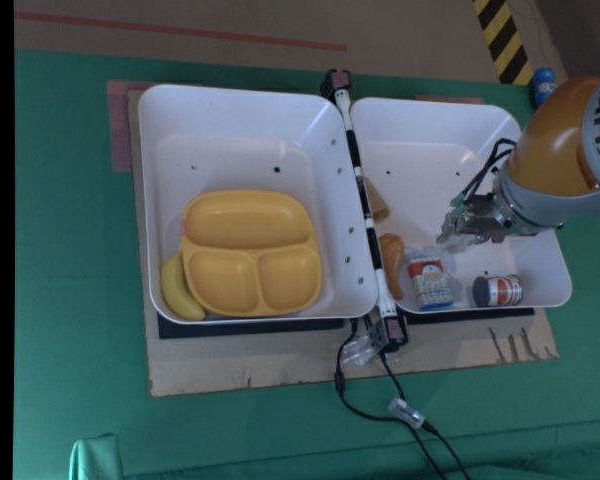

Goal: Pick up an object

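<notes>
My gripper hangs over the right bin, near its right middle, pointing left. Below it lie a small can on its side and a boxy carton with a red and blue label. Two tan bread-like pieces rest against the bin's left wall. Nothing shows between the gripper's tips. In the left bin a yellow divided plate lies flat with a banana at its lower left edge.
A divider rail with a cable runs between the bins. Cables trail off the front onto the green mat. A blue object sits at the far right beyond the bins.
</notes>
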Motion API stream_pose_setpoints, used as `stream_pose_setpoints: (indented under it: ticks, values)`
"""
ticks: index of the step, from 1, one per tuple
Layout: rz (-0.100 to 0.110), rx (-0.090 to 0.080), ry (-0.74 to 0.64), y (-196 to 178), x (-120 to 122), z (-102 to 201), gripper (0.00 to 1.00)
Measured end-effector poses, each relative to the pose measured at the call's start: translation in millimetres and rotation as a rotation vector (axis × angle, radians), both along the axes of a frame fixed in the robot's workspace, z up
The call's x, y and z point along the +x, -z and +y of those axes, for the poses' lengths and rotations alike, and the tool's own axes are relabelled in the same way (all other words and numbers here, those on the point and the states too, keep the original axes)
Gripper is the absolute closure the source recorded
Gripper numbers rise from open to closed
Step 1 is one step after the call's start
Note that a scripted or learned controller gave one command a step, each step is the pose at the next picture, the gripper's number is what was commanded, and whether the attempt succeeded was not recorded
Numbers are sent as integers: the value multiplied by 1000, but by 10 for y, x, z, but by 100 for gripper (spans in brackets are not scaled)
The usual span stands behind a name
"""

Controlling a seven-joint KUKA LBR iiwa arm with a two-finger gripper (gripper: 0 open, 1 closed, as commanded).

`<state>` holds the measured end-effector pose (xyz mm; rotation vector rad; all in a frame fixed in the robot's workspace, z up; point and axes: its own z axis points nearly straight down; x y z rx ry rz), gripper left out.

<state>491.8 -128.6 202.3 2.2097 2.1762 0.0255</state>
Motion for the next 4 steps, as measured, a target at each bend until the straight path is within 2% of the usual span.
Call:
stream_pose_setpoints:
  ticks: [1,2,3,4]
  values:
    - [14,5,-4,136,-15,238,100]
    - [17,9,-9,138,788,233,100]
    - [19,10,-10,146,782,240,0]
    - [5,4,-4,-14,808,207,100]
